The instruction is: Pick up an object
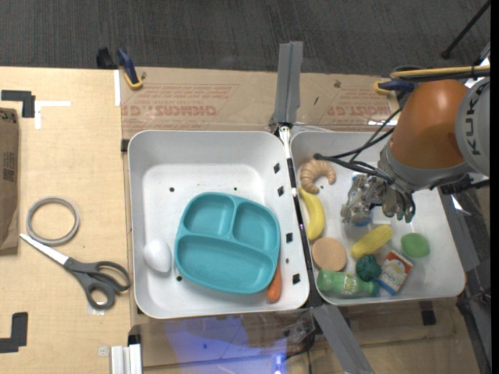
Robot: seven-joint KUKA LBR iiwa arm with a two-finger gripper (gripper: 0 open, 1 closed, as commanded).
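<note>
Arm in from right; claw (369,202) pointing down, low

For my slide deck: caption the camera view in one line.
KUKA arm's gripper hovers over toy food in the right bin, beside a banana; teal tray in the left bin.

Two smooth white plastic bins (140,209) are sitting on a pale wood-grain counter (62,287), the left one carrying a glossy teal plastic tray (230,244). Brown printed cardboard (203,104) is lying behind them, while metal-bladed scissors (74,267) with matt grey handles are resting beside a tape roll (53,220).
</note>
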